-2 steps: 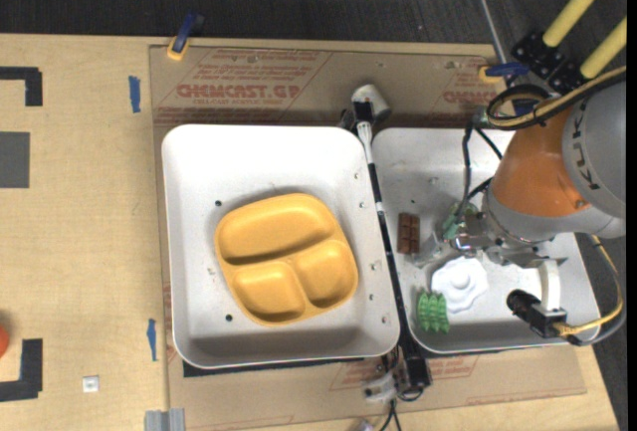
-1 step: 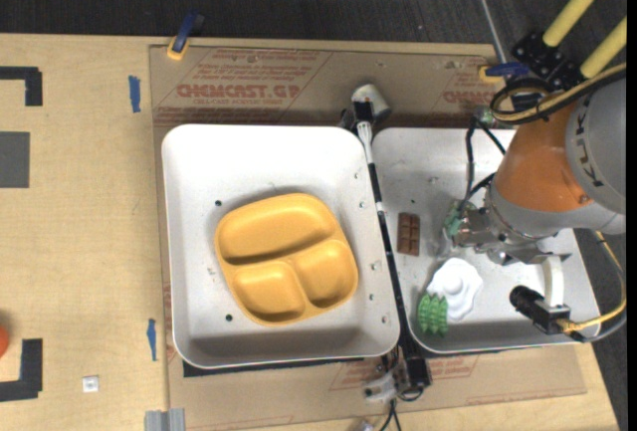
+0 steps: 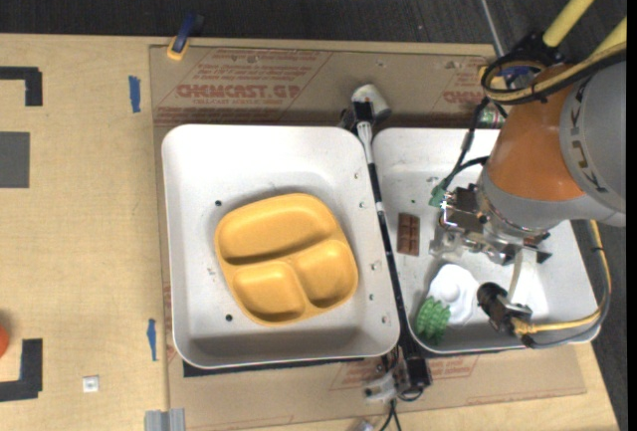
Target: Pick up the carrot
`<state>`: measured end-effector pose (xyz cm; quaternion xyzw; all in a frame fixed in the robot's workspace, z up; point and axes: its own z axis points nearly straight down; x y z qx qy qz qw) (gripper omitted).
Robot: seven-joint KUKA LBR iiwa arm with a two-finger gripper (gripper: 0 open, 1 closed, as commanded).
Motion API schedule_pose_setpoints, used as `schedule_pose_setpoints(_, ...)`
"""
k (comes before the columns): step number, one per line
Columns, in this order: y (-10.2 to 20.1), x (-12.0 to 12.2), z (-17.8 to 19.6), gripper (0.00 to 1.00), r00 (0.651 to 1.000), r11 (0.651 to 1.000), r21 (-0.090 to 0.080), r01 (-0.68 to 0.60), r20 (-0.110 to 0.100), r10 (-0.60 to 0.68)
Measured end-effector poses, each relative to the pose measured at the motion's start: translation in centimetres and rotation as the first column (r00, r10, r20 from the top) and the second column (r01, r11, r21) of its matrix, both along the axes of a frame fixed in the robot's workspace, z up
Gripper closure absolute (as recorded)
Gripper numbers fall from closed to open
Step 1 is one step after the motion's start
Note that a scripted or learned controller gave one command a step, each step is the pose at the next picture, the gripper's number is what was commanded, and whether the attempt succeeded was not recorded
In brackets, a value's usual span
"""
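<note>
Over the right bin (image 3: 567,265) hangs one hand (image 3: 476,242), grip unreadable; one yellow tray (image 3: 287,257) fills the left bin (image 3: 189,220).

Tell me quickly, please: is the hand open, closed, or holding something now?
Hand: cannot be told; it hangs over the right bin, seen from above.

Both bins, the left bin (image 3: 189,220) and the right bin (image 3: 408,170), are formed of smooth white plastic with a faint sheen, and they are seated on a matt brown cardboard sheet (image 3: 249,81) printed in red. The divided tray (image 3: 287,257) is moulded in smooth yellow plastic with a satin finish. The arm (image 3: 587,150) is finished in smooth grey with a glossy orange band, and bare metal parts are seen at the gripper (image 3: 478,235).
</note>
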<state>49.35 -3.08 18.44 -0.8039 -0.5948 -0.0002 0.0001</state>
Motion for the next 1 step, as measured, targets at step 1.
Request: schedule_pose_setpoints(1,7.46,-1.40,2.26,1.00,0.994,0.994,0.000,0.110,0.000,-0.110)
